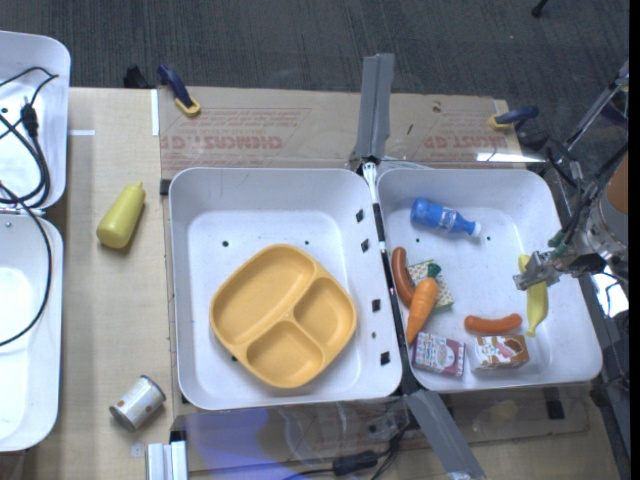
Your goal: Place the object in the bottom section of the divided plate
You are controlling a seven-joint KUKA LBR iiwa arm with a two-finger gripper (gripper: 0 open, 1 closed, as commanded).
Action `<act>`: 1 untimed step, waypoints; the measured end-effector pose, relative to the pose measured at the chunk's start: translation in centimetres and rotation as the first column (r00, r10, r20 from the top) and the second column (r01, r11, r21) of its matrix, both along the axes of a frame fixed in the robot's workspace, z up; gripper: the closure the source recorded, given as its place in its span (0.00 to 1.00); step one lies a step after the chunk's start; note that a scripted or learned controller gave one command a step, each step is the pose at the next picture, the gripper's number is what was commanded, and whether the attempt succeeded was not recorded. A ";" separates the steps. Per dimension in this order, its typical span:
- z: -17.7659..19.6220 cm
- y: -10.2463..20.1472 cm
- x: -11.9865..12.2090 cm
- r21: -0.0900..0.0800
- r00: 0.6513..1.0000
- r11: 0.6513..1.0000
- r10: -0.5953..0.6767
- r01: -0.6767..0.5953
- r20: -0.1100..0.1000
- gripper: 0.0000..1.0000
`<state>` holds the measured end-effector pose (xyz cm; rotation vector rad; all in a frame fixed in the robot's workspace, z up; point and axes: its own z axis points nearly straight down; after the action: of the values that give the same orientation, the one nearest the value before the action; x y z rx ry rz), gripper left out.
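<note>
Two white bins sit on the worktop (130,278). Over the right bin's (500,373) right edge, the gripper (537,273) touches a banana (537,306); its grip cannot be told. Well left, the divided plate (283,315) lies in the left bin (200,268).

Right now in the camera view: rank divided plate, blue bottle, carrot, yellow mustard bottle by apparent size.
1. divided plate, clearly largest.
2-4. yellow mustard bottle, blue bottle, carrot: too close in apparent length to rank; the mustard bottle looks bulkiest, the carrot slimmest.
</note>
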<state>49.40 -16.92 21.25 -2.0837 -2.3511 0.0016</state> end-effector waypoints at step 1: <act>-7.5 4.1 1.4 0.001 1.000 1.000 -0.020 0.020 -0.003 1.00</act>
<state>50.77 -12.85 13.72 -2.1052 -2.3282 0.0036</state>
